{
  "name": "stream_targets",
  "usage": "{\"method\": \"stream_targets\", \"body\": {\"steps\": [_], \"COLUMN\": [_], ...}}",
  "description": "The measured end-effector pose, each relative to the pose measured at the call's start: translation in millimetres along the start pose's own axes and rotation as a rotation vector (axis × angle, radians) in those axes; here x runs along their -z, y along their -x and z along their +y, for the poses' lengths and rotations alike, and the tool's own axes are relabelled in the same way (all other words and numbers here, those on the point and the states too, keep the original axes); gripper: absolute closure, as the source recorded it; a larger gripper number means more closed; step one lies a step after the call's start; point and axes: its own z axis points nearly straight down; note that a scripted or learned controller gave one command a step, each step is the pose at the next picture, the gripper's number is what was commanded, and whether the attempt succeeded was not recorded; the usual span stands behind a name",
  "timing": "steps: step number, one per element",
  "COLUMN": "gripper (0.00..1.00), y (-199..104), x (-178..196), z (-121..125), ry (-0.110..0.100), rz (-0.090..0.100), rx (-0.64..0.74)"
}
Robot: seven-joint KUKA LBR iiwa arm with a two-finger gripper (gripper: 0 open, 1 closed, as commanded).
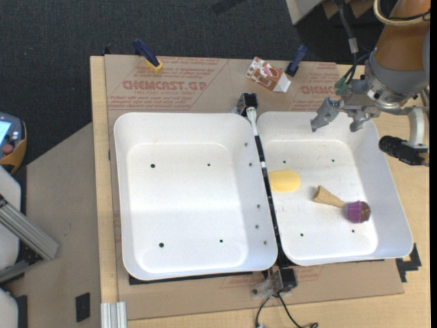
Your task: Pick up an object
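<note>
Fingers (339,117) spread wide, holding nothing; smooth yellow oval (284,181), purple-topped cone (341,204) below.

The arm (399,39) enters from 2 o'clock, wrist pointing down. The gripper (340,117) has its two fingers spread apart, holding nothing.

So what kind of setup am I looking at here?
Most likely a lab bench for robot grasping tests: two white bins clamped to a cardboard-covered board, toy items such as an ice cream cone, and the gripper open above the right bin.
</note>
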Motion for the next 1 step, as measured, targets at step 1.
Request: {"method": "stream_targets", "body": {"steps": [1], "gripper": [0.00], "y": [85.8], "x": [-151.4], "z": [8.8], "ry": [-0.006], "rz": [-0.001], "rx": [-0.006]}}
